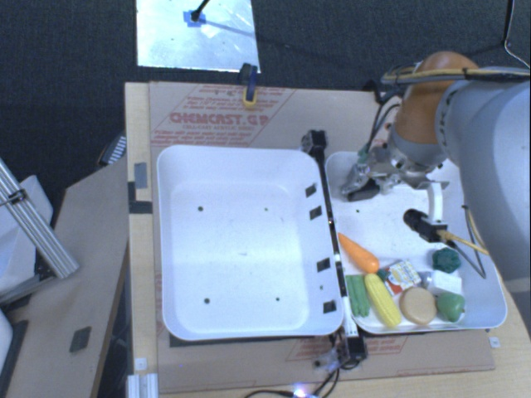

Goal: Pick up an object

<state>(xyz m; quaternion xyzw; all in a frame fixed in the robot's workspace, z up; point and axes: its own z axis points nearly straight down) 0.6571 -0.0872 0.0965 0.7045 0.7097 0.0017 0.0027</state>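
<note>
Grey tool point(363, 186) above right bin point(498, 305)

single fixed camera, mounted above the bench point(141, 123) and angled down at a slant. both white bins are taken in: left bin point(178, 172), right bin point(494, 305). the arm point(489, 139) is seen entering from the right.

Dark carpet floor point(66, 56), shiny metal sheet point(196, 23), tan cardboard-topped bench point(216, 110).
</note>
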